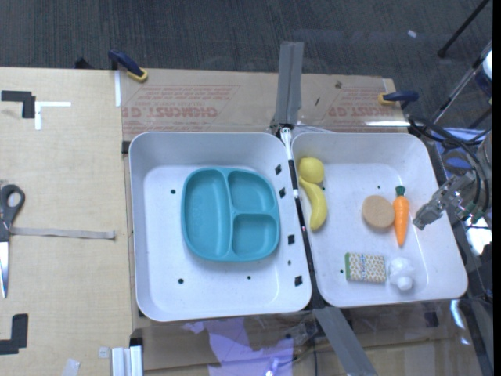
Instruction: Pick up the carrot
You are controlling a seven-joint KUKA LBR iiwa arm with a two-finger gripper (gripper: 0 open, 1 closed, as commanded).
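Two shallow white bins sit side by side on the counter (63,171), listed here from the frame's lower edge upward.

Right bin (438,284), lower part: a small speckled packet (365,267) lying flat, with a white lumpy object (401,273) just beside it on its right.

Right bin, middle: a round tan disc (378,212) and, just to its right, the carrot (401,217), orange with a green top, lying lengthwise with the green end toward the top of the frame. Carrot and disc are very close; contact cannot be told. Further left, near the divide between the bins, a yellow banana (316,205) with a yellow lemon (311,168) touching its upper end.

Claw (430,212): at the right rim of the right bin, just right of the carrot and apart from it. Nothing is seen between its fingers; whether they are spread or pressed together cannot be told.

Left bin (149,280): a teal divided plate (232,213) with three compartments, lying in the middle.

Counter, left edge of frame: scissors (8,210), partly cut off.

Far side: a cardboard sheet (203,100) with printed red lettering behind both bins, held by two blue-and-yellow clamps, one at upper left (127,65) and one at upper right (398,97).
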